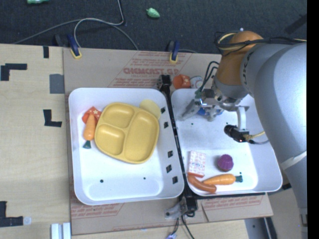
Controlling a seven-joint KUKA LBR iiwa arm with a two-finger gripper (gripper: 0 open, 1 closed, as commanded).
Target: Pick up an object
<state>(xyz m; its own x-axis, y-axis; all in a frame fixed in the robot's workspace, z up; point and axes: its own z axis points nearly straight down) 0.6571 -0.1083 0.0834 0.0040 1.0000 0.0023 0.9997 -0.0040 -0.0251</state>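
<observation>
Grey arm's gripper (199, 108) low at the far end of the right bin (264, 156), whether spread or pinching I cannot tell; purple ball (225, 162), carrot (218, 180), pink packet (196, 162) at its near end; yellow tray (127, 132) in left bin (119, 188)

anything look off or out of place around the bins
Two small green items lie on the dark floor beyond the bench: a green bottle-like piece at far left and a green lump near the cable. Both sit well outside the bins, as if thrown out.
</observation>
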